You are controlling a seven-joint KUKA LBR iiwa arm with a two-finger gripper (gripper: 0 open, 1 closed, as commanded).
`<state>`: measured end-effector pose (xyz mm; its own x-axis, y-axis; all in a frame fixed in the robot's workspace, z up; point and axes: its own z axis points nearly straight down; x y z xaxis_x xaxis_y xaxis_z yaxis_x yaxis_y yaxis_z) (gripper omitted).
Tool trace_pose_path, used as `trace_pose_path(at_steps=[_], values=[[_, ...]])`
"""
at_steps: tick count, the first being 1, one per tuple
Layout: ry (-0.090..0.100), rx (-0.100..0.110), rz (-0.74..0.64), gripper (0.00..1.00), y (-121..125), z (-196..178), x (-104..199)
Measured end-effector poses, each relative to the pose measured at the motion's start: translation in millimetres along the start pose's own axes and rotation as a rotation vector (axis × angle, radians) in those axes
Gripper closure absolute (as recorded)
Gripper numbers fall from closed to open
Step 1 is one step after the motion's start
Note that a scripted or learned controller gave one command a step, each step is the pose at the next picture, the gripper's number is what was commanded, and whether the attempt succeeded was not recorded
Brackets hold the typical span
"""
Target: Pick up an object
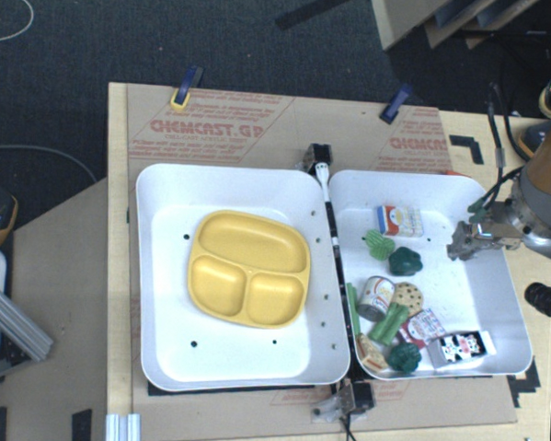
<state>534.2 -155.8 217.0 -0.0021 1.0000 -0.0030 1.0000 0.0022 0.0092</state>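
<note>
The tool (468, 242) hangs over the right bin's (511, 301) right side, grip state impossible to tell, while the toys (394, 327) crowd the near-left corner, so a straight descent would likely grab nothing or nudge several together.

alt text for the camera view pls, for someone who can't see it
A robot gripper hovers over the right side of the right bin, which holds a heap of small toy food items along its left half. The left bin holds a yellow divided tray.
</note>
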Motion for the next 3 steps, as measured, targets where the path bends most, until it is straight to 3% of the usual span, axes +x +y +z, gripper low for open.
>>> trace_pose_path(at_steps=[1,2,3], values=[[0.001,0.005,0.001,1.0,1,-8,0],[0.005,0.011,-0.004,1.0,13,0,53],[0.003,0.004,-0.003,1.0,43,-3,105]])
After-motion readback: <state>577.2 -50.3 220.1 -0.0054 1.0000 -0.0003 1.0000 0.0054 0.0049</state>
